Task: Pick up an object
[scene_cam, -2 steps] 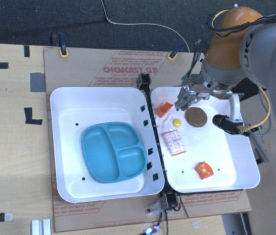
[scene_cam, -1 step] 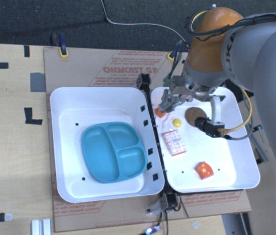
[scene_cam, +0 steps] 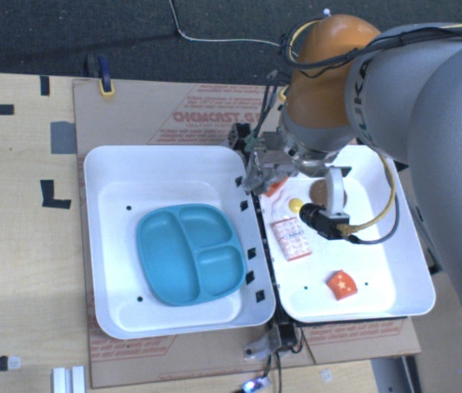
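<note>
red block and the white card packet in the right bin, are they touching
Apart. The camera view shows bare white bin floor between the red block near the front and the card packet further back in the right bin.

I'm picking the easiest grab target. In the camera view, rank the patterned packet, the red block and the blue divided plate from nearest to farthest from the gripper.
From the gripper:
1. Patterned packet, just below it in the right bin.
2. Red block, farther down the right bin, toward its front edge.
3. Blue divided plate, across in the left bin.
</note>
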You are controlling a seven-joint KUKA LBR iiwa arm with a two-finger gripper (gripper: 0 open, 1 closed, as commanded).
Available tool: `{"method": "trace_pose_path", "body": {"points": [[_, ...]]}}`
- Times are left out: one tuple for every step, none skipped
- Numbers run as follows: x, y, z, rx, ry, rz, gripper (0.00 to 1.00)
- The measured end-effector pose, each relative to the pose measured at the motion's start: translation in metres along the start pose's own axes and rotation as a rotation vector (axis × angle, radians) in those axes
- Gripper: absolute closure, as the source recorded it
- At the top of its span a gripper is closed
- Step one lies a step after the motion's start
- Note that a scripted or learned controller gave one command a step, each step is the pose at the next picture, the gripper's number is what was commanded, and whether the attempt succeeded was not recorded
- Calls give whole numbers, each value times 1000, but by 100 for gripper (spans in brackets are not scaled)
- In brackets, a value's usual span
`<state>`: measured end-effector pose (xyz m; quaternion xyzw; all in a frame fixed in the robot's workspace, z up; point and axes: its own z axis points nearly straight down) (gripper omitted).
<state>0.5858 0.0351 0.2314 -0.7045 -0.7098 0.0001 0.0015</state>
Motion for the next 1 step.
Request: {"method": "trace_pose_path", "body": {"points": [[45, -20, -5, 1, 0, 1, 100]]}}
